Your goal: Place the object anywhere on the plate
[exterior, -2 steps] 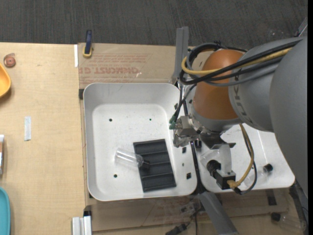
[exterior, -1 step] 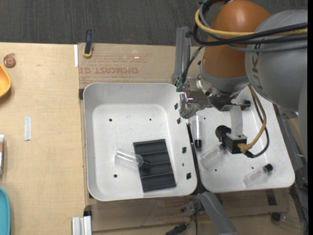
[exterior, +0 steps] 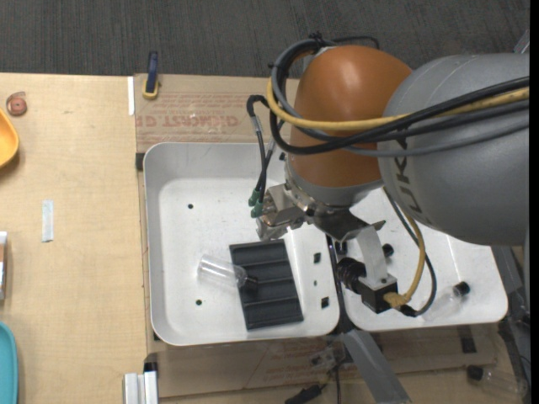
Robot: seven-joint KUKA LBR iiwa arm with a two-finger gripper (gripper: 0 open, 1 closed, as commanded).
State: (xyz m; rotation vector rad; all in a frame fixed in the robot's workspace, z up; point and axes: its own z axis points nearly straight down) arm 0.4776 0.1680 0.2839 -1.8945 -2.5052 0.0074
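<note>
Pincer [exterior: 271, 213] low over the left bin [exterior: 168, 225] — can't tell its state. Just below: dark ribbed tray [exterior: 268, 286], clear plastic piece [exterior: 215, 270] touching its left edge.

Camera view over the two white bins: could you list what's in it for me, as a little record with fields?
arm: grey with an orange band, reaching in from the right over both bins
gripper: above the left shallow white bin
left bin contents: a black ribbed rectangular plate; a small clear plastic piece at its left edge
right shallow white bin: largely covered by the arm
bench: bare wood-coloured surface left of the bins
</note>
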